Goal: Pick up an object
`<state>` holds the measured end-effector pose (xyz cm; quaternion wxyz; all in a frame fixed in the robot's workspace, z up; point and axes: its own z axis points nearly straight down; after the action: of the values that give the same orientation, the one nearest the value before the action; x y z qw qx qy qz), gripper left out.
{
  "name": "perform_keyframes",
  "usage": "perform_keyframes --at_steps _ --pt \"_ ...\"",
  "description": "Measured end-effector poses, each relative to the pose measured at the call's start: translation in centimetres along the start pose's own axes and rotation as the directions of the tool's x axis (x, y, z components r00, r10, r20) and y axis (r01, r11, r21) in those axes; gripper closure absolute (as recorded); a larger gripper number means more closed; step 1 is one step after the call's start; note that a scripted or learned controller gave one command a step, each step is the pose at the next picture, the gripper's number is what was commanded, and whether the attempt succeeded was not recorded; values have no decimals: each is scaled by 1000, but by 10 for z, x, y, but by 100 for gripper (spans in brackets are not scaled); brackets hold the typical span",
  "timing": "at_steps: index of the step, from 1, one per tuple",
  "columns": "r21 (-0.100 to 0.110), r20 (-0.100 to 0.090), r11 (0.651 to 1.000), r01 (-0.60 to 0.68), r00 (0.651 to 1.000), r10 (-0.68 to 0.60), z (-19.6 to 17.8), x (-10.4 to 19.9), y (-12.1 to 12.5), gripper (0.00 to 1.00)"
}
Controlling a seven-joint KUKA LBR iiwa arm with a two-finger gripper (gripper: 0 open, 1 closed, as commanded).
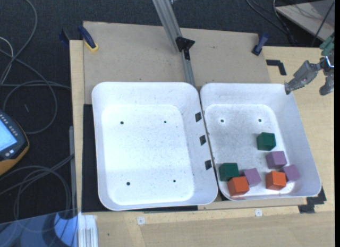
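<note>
The gripper hangs at the right bin's far corner, fingers spread and empty; the green cube standing apart looks the cleanest target, best approached straight down.

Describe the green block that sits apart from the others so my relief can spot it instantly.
Look in the right-hand bin, the one holding all the blocks. Above the cluster along its near edge sits the lone green block. The other green block touches an orange block; this one touches nothing.
</note>
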<state>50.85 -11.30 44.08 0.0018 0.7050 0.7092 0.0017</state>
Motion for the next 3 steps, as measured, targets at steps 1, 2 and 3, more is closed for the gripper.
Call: perform_keyframes --at_steps 1,2,3 --pt "-6 4 1000 -7 1000 7 -74 -30 26 0" --pt "13 -2 1000 -5 1000 5 69 -10 49 0" --pt "-6 5 1000 -9 1000 9 -68 -75 63 0"
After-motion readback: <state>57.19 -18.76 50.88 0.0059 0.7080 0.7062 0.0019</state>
